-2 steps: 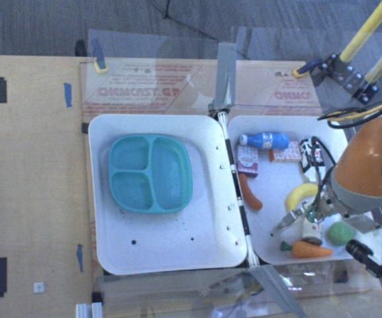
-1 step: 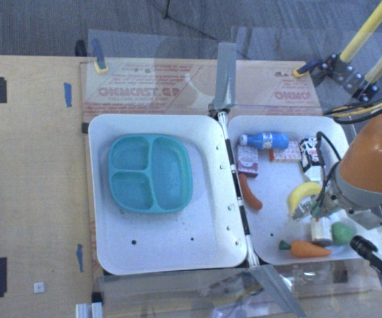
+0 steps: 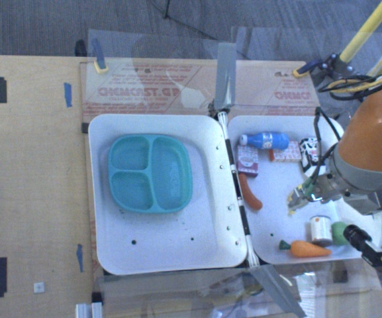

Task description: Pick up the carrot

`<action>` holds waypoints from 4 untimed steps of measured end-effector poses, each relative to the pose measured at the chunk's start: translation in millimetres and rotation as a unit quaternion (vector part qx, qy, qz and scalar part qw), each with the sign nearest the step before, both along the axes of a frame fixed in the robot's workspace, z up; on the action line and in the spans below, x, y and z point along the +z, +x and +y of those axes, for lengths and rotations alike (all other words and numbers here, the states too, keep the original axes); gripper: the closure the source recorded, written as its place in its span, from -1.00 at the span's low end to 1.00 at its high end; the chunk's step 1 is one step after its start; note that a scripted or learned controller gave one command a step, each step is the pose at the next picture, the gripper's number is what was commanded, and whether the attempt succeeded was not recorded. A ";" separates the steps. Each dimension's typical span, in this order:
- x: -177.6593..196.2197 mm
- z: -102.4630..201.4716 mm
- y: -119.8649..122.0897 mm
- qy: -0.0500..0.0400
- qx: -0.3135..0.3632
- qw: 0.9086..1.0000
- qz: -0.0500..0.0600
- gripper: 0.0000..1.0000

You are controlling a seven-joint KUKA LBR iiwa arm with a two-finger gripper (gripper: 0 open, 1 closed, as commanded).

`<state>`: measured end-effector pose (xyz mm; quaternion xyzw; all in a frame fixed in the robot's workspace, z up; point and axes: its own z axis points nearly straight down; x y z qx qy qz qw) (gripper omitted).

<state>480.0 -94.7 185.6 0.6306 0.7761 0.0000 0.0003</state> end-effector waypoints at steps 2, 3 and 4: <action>-95.7 -26.2 1.3 0.000 0.148 0.989 -0.003 -1.00; -84.7 -29.7 3.5 -0.004 0.145 0.989 -0.008 1.00; -1.3 12.4 0.0 0.000 0.017 1.000 -0.001 1.00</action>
